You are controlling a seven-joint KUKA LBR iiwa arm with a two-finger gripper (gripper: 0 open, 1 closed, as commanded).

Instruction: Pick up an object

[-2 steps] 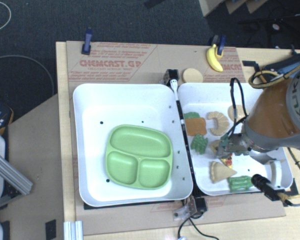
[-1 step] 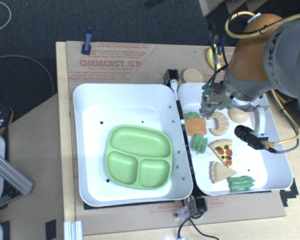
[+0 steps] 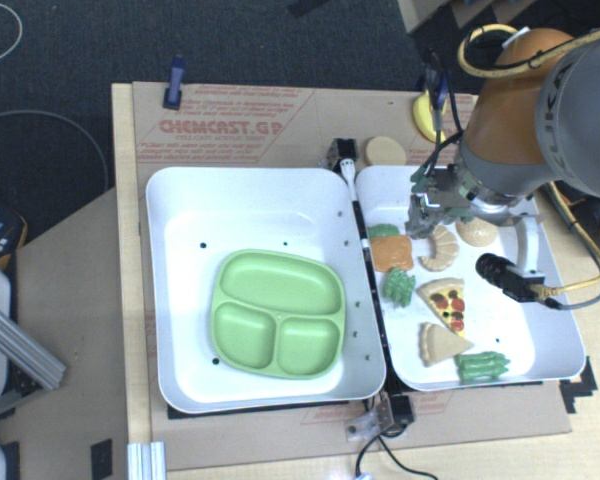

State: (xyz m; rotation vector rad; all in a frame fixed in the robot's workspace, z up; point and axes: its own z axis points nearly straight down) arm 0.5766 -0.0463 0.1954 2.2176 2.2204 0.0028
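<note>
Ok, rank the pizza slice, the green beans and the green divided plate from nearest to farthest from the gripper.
From the gripper:
1. Pizza slice, right bin, just below it.
2. Green beans, right bin's front edge.
3. Green divided plate, in the left bin.

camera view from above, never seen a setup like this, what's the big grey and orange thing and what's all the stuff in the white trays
The grey and orange thing is a robot arm reaching in from the right. Its end effector hangs low over the right bin; I cannot tell whether it holds anything. The single camera looks down at a slant on a bench with two shallow white bins. The left bin holds a green divided plate. The right bin holds small toy foods: a pizza slice, a green broccoli-like piece, an orange block, a tan wedge and a green piece near the front. The arm's job is to pick one up.
</note>
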